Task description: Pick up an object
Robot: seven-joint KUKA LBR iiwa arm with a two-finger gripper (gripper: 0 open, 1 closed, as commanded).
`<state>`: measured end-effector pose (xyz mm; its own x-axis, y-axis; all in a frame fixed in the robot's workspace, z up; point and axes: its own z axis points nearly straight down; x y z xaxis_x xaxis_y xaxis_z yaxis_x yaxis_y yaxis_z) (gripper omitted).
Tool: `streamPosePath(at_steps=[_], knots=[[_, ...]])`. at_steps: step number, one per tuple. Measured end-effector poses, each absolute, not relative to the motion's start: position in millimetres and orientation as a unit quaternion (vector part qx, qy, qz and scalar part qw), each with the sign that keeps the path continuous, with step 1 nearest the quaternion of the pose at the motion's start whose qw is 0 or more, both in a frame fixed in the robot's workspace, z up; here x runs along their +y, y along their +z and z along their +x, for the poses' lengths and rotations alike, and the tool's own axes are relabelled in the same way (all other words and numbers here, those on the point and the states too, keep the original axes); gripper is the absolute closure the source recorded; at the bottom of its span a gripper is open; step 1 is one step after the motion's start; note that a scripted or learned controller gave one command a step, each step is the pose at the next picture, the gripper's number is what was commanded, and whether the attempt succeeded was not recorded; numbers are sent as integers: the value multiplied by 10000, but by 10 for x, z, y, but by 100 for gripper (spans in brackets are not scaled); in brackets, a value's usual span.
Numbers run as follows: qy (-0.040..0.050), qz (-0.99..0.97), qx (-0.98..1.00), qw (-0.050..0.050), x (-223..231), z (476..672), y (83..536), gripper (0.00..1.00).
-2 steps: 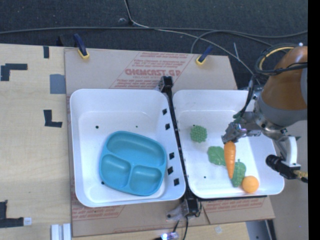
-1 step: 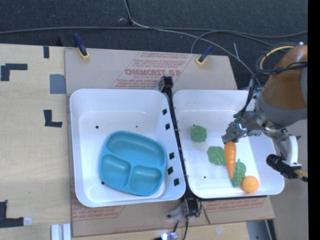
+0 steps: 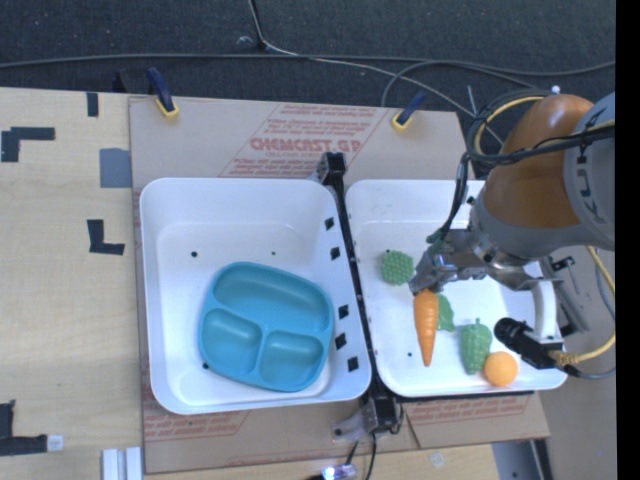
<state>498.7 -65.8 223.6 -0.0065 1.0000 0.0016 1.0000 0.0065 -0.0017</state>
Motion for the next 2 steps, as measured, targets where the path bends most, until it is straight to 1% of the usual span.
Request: streamPosePath(at_steps=[1,2], knots=[[1,-7042,-7100,15,-14,4939,2242,100],[10,-7050,-7092,13,562,4874,2147,100]])
